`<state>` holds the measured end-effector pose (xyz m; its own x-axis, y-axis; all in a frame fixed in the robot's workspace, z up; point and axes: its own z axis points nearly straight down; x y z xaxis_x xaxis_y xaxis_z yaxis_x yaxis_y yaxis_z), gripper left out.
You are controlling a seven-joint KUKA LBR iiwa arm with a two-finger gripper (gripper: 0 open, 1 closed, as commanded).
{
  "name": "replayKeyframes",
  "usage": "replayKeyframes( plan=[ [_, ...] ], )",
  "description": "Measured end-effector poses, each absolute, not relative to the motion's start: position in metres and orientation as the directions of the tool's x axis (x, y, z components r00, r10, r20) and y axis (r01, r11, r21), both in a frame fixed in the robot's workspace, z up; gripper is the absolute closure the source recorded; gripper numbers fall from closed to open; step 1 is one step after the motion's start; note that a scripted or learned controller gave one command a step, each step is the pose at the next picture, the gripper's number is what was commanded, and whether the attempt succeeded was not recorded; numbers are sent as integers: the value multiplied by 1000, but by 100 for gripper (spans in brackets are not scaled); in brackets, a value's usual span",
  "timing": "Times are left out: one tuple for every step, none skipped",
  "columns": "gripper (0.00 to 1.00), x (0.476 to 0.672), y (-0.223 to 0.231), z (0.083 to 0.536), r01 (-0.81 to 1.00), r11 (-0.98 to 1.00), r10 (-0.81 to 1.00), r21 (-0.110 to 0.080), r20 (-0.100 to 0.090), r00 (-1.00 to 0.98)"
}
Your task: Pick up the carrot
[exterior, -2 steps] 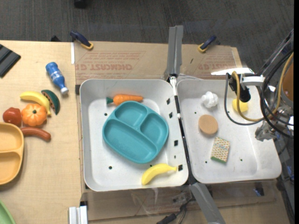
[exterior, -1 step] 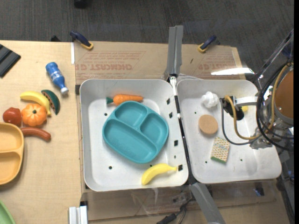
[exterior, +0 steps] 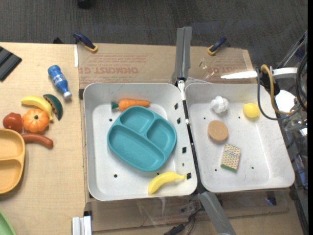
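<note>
Nearest the camera, in the left bin [exterior: 93, 146], a yellow banana [exterior: 165, 181] lies along the front wall, and just behind it sits a teal divided plate [exterior: 142, 137] that takes up most of the bin's middle. Behind the plate, by the bin's back wall, lies the carrot [exterior: 131, 103], on its side with its green stub toward the left and its orange body tapering to the right; it looks to touch or nearly touch the plate's far rim. It appears to be a small toy, so probably light, stiff and smooth-skinned, likely to roll or slide if pinched off-centre. The best hold is across its thicker middle, fingers straddling the short axis, though the plate rim on one side and the back wall on the other leave little room to come down. In the right bin [exterior: 281, 146] are a speckled sponge [exterior: 230, 157], a tan disc [exterior: 217, 130], a crumpled white wad [exterior: 219, 104] and a yellow ball [exterior: 251, 110], all well apart from the carrot. At the right edge there are cables and arm parts, but no claw that I can make out, so I cannot tell whether it is wide or narrow.
</note>
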<state>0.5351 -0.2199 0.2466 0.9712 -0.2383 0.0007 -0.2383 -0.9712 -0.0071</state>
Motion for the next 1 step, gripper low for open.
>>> replayKeyframes(
  plan=[
    [100,522,-147,202,-201,-980,-201,-6,-5,980]
  ],
)
